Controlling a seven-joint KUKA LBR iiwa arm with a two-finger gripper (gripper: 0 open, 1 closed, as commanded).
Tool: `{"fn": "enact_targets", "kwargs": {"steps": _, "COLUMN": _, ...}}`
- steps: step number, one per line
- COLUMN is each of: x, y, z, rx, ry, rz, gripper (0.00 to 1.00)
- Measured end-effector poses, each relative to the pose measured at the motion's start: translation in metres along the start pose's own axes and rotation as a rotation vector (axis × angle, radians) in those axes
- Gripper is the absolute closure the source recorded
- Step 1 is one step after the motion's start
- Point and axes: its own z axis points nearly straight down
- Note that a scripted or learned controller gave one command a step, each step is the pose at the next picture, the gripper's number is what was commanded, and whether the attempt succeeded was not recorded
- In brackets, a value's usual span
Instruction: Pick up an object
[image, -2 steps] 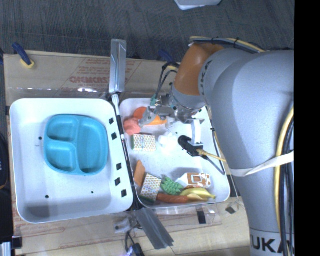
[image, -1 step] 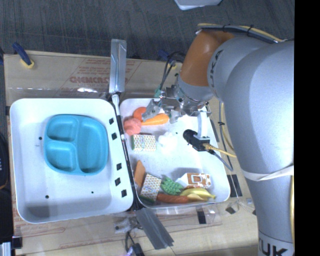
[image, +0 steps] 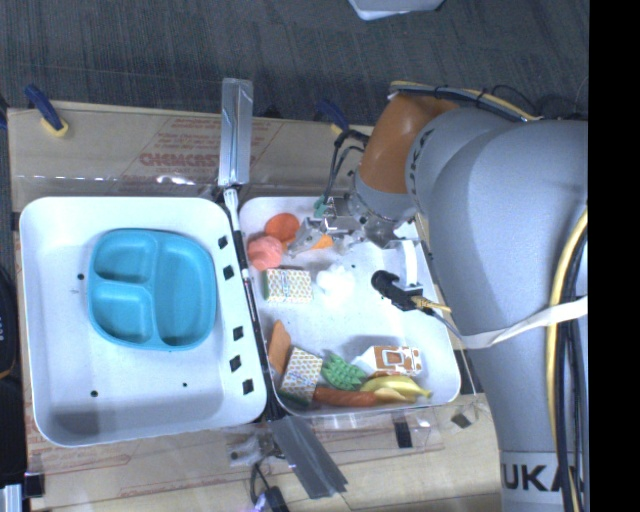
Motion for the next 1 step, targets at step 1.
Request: {"fn": "enact_targets", "kwargs": {"steps": 1, "x": 0.0367, "y": -0.0544, "z": -0.0116, "rx": 0.001, "ry": 0.001, "rz": -0.066, "gripper": 0.00}}
